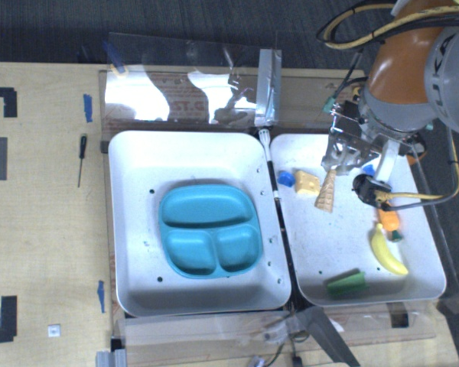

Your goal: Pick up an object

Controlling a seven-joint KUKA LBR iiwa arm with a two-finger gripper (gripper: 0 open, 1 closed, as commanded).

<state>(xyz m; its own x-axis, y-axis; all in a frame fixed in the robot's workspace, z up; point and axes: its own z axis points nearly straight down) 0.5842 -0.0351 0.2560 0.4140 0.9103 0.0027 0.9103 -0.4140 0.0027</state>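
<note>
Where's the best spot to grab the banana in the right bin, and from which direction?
Probably the banana's middle, coming straight down from above. It lies flat on the right bin floor, running from upper left to lower right, so close the gripper across its narrow width. The near end sits close to the bin's wall, and a small orange piece crowds the far end.

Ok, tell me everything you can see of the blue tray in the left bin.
The blue plastic divided tray lies flat, open side up, near the middle of the left white bin. It is a rounded rectangle, smooth and slightly glossy, with one long compartment along the far side and two smaller ones nearer the camera. It rests on the bin floor.
</note>
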